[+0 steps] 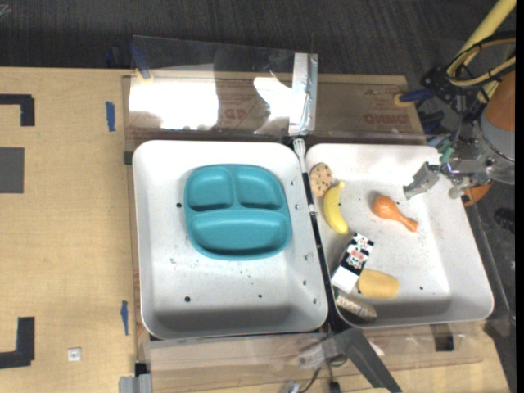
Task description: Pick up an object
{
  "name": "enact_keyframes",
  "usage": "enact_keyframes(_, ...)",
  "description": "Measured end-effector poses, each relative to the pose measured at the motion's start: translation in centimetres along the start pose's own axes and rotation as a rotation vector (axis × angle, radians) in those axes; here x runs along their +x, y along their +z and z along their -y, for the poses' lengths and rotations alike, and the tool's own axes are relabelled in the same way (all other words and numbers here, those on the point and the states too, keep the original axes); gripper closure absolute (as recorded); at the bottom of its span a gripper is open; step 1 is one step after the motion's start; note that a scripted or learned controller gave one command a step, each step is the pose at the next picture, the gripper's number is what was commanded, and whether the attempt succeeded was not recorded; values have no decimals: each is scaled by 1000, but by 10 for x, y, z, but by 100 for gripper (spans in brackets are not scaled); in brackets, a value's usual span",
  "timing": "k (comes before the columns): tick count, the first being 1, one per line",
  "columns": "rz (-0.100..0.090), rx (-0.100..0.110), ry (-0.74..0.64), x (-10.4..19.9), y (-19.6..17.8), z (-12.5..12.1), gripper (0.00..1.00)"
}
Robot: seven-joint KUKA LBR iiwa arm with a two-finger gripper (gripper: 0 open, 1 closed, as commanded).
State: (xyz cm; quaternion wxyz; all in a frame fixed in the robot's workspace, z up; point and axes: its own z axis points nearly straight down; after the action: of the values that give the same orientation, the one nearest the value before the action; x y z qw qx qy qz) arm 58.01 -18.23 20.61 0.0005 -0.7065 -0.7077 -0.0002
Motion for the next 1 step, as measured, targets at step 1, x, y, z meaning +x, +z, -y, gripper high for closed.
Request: enact_keyframes(1, -2, 11, 150, 5, 112, -4, 0)
